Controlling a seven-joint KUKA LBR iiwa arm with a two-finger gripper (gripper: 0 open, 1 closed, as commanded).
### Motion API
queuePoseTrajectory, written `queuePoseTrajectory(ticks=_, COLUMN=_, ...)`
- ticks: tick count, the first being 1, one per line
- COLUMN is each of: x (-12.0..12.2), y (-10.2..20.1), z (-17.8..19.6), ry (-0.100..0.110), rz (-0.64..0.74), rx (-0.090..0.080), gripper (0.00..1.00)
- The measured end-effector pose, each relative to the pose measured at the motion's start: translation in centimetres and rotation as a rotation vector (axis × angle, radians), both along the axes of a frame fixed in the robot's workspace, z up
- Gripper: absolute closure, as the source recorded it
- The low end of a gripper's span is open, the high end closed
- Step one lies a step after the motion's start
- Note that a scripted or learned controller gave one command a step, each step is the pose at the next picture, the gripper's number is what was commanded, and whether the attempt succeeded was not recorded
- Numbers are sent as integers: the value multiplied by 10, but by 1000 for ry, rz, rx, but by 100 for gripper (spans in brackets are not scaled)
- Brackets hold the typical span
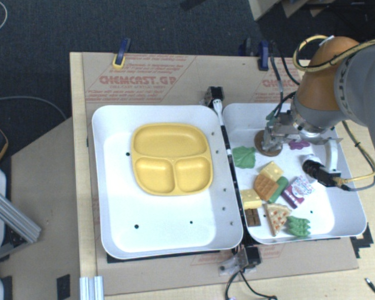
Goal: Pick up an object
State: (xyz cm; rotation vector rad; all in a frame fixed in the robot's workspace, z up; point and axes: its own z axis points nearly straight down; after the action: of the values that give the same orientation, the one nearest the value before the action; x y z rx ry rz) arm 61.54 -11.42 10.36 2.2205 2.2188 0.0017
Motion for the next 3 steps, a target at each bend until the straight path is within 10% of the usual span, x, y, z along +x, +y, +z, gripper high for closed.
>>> queuePoseTrajectory(ticks=3, x=4, y=-1, z=122, ry=-2, rz=2, rx=0, gripper=100)
